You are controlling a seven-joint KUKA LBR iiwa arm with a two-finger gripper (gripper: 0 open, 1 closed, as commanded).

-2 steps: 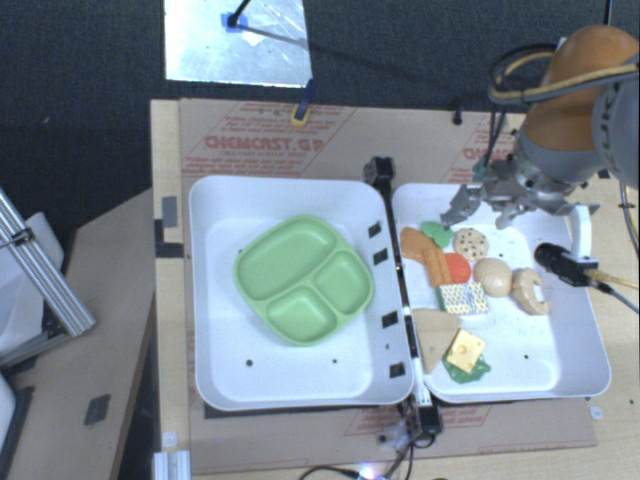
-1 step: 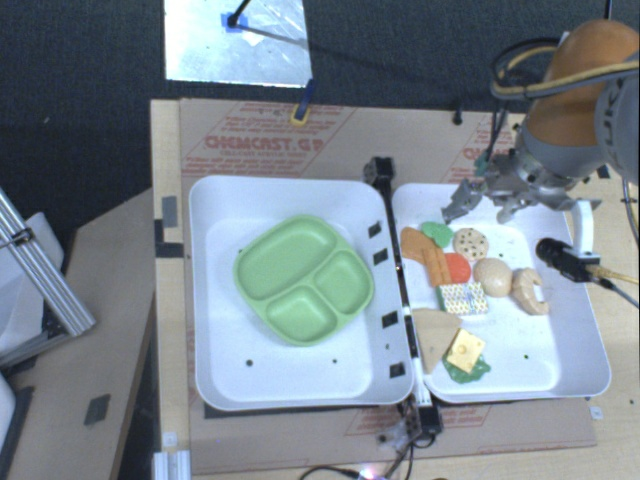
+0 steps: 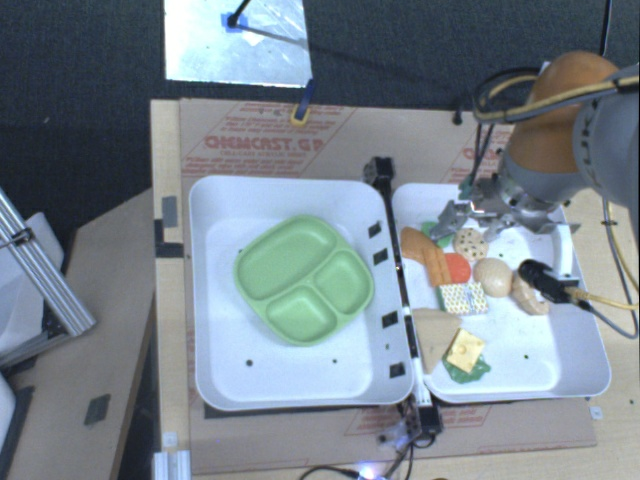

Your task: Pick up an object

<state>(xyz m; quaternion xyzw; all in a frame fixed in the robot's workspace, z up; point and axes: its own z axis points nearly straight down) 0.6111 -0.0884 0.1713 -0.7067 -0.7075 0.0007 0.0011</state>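
My pincer (image 3: 462, 215) hovers over the right bin's (image 3: 560, 373) far left corner, above a round speckled cookie (image 3: 468, 243); I cannot tell its spread. Open floor lies toward the near edge.

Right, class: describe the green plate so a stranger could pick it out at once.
Start at the left white bin, the one away from the arm. The green plate lies flat in its middle, alone there. It is pale green with three compartments, unlike the small mixed toy foods crowded in the right bin.
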